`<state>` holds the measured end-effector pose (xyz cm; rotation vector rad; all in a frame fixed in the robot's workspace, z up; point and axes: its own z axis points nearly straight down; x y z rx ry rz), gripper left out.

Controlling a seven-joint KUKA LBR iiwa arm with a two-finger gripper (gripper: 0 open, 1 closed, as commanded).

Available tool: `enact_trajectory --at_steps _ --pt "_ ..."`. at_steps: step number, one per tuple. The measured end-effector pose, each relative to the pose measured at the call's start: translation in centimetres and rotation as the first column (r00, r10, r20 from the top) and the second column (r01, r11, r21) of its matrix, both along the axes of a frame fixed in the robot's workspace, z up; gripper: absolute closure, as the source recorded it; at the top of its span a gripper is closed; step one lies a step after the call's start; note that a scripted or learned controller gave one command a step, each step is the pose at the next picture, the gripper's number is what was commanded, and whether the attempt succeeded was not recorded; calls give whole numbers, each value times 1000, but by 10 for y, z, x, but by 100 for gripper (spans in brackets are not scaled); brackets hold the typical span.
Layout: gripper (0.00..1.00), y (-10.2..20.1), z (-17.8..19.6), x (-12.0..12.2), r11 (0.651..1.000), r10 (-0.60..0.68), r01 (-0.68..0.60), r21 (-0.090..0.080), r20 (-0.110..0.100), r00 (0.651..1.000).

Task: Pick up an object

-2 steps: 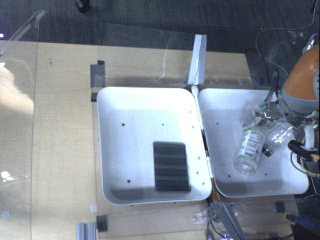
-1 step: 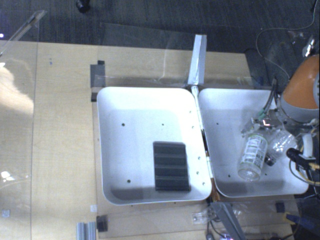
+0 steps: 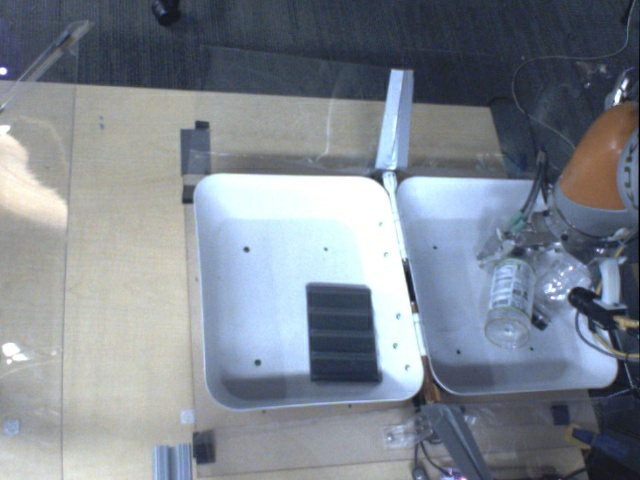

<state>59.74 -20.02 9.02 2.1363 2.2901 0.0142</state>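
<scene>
My gripper (image 3: 545, 236) sits low over the right bin (image 3: 450, 268), and I cannot tell how it is set. Just below and to its left lies a clear plastic bottle (image 3: 508, 303), its label print too small to read. Far to my left, a black ridged block (image 3: 342, 333) rests in the left bin (image 3: 260, 228)

— Left bin?
— Black ribbed block (image 3: 343, 333), flat, near-right part of the floor.
— Right bin?
— Clear plastic bottle (image 3: 509, 301), lying with its base toward the near side, right of centre.
</scene>
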Motion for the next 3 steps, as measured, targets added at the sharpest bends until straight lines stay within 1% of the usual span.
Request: enact_trajectory --at_steps 1,2,3 --pt "100 2 12 3 1000 3 -3 0 7 1000" --pt "100 -5 60 -15 984 -177 177 -1 -9 984" --pt "100 69 83 9 1000 -6 6 1 -10 1000"
